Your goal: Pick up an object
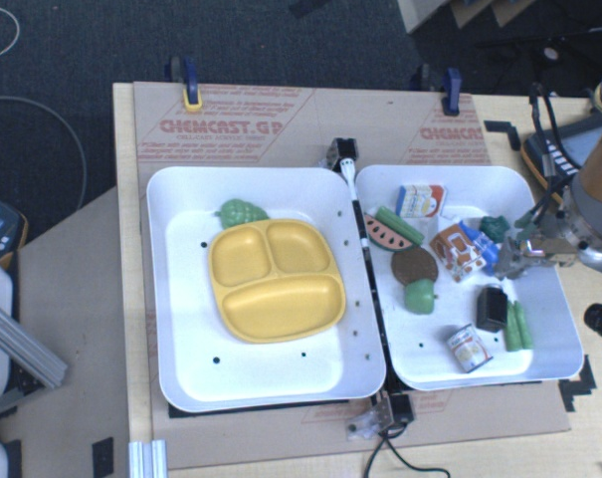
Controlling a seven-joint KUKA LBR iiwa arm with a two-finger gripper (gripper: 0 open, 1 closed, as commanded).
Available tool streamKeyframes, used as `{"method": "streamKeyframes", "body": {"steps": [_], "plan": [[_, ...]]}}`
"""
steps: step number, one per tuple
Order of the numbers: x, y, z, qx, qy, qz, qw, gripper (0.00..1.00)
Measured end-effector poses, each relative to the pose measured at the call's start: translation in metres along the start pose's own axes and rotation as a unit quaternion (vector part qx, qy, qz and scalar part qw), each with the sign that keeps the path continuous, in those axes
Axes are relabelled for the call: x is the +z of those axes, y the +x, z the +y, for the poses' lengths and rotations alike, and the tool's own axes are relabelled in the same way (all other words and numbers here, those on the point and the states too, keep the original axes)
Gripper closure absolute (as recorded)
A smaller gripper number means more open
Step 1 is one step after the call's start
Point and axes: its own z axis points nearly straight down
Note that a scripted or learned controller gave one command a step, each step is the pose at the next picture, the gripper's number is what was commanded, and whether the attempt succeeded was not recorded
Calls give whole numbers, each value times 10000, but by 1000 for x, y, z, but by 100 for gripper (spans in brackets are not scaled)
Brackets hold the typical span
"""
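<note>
1. Hovering over the right bin (549,361), the gripper (516,259) sits low by a teal toy (495,229); can't tell if it's clenched or released.
2. Nearest pickable stuff: a blue-and-orange packet (462,250) just left of it and a black block (493,308) below.
3. That bin also has a watermelon slice (392,231), brown disc (414,264), green apple (420,296), small can (468,348).
4. Left bin (181,357) holds a yellow divided tray (277,279) with a green leafy toy (243,212) touching its top edge.
5. Bins rest on a cardboard-covered board (281,118), dark carpet (72,48) around.

Arm (591,207) is chopped off by the frame edge at 3 o'clock, and the green thing (241,212) sits half-hidden behind the yellow tray (277,279).
</note>
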Motion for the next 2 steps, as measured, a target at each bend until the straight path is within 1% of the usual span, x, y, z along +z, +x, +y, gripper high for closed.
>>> {"method": "streamKeyframes", "body": {"steps": [1, 2], "plan": [[-3, 74, 51, -59, -42, -5, 10000, 100], [-14, 69, 49, -27, -47, -15, 10000, 100]]}}
